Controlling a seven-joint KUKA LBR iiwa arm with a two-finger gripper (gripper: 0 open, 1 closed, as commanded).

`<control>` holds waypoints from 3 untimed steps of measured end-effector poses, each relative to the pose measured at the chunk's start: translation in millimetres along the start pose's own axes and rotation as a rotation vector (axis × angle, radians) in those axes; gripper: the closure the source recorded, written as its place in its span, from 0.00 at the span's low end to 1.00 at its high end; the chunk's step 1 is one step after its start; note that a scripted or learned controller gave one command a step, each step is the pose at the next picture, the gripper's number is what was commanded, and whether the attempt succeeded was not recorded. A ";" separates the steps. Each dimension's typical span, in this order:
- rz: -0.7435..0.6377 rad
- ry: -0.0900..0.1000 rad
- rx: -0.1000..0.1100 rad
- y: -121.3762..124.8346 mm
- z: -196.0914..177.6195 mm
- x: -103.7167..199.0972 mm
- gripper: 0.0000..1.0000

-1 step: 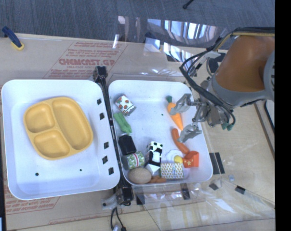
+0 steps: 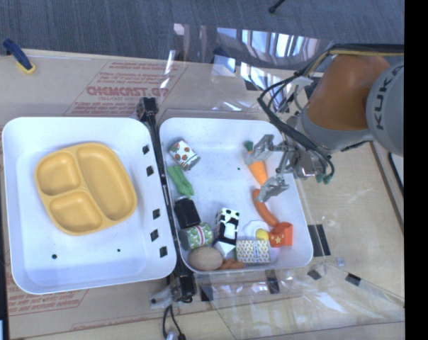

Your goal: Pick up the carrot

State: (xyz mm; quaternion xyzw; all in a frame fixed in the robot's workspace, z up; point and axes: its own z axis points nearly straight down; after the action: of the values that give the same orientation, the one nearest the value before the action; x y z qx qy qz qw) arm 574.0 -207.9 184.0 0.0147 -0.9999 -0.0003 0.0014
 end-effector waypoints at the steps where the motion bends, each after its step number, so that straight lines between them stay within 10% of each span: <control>1: 0.033 0.000 -0.001 -2.5 94.8 -54.3 0.00; 2: 0.025 -0.011 0.003 -1.5 79.6 -58.2 1.00; 3: 0.157 -0.018 0.005 -5.9 -29.7 -86.3 1.00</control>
State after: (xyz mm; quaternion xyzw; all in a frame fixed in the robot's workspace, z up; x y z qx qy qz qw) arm 660.5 -211.2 213.4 -0.0638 -0.9979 0.0023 -0.0076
